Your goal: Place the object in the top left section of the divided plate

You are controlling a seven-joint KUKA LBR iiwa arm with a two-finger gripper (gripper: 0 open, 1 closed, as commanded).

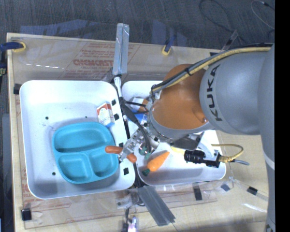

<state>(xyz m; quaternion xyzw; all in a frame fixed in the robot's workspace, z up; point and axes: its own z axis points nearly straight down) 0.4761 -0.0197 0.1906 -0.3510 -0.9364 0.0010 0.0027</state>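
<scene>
- My tool [135,146] hangs at the divider between bins; whether it is spread or pinching, I cannot tell.
- Risk: the small orange sausage-shaped object [113,150] sits at the right rim of the blue divided plastic plate [84,151], and could roll off.

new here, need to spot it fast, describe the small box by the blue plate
Start at the left white bin. A blue divided plastic plate lies in it. Just above the plate's right corner sits a small white and red carton, the one boxy thing in that bin.

Bright overhead light, white glare, soft focus
</scene>
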